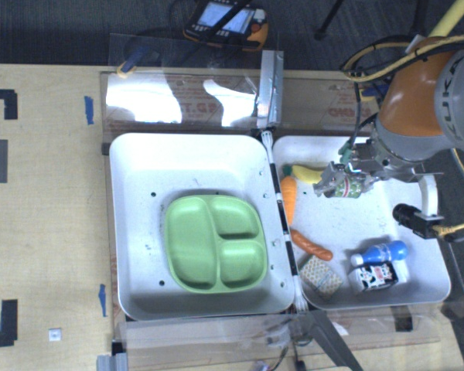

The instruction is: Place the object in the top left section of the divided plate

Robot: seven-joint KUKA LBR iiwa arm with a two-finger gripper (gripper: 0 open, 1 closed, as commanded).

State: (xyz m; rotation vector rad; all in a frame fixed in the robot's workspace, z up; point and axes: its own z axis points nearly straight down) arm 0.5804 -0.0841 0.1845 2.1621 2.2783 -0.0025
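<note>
The gripper (342, 179) hangs low in the right white bin (417, 284), I cannot tell its state, the yellow banana-shaped toy (305, 174) lies just left of it, and the green divided plate (215, 242) far left waits bare, so the job is barely begun.

Bright, even overhead light across the bench, and the two white bins come up close to washed out. Strong glare on the clear panel (182, 99) behind the left bin (131, 168): two white patches blot out the print beneath. A soft dark shadow sits under the green divided plate (215, 242), heaviest along its upper and left edge. The floor at the top is dim and grainy. Focus is soft overall; the gripper (342, 180) reads smeared, its small parts hard to separate. The label on the bottle (379, 265) is illegible.
</note>
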